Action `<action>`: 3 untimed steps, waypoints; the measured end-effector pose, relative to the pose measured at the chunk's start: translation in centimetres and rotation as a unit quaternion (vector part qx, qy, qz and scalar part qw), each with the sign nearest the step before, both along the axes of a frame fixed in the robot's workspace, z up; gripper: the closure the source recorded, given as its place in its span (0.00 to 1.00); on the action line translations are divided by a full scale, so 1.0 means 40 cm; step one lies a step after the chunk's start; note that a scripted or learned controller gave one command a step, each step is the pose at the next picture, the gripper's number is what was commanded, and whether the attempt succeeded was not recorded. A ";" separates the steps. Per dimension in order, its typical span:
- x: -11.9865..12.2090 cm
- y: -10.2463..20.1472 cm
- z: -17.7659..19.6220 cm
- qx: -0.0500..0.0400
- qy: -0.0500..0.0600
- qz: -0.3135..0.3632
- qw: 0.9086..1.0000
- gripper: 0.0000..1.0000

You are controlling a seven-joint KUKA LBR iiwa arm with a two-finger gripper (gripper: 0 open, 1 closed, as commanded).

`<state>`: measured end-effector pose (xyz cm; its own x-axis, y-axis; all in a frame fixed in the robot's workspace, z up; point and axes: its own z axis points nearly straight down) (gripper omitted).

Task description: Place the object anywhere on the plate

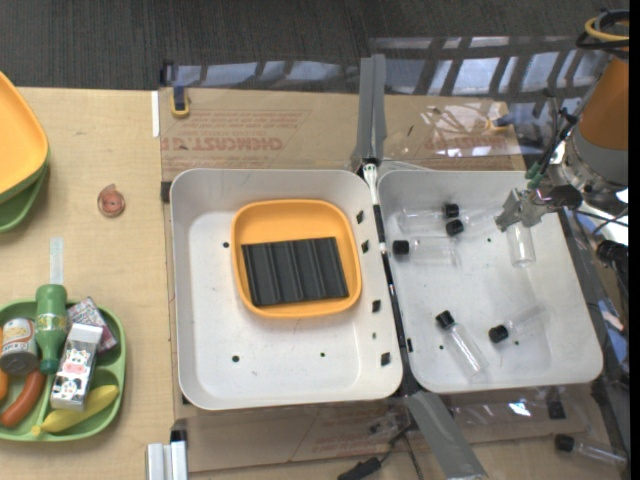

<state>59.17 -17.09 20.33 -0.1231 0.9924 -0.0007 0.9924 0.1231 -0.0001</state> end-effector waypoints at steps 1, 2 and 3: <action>0.100 -0.123 0.072 -0.001 -0.001 0.115 0.993 1.00; 0.170 -0.127 0.200 -0.001 -0.001 0.231 0.973 1.00; 0.170 -0.127 0.356 -0.001 -0.001 0.341 0.940 1.00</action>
<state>65.99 -22.18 34.58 -0.7303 0.6831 -0.0043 0.6832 0.7303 0.0012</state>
